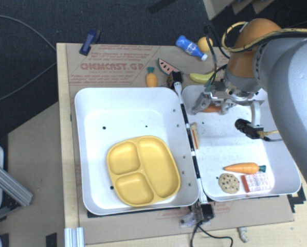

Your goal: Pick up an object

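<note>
Here the gripper sits low at the right bin's far corner, grip state unreadable; confirm something sits between fingers before lifting, then rise straight up.

You are looking down from one fixed camera above the bench, tilted at a slant so both white bins sit side by side: the left bin mid-frame, the right bin toward the edge. The arm enters from your right, close and large.
</note>
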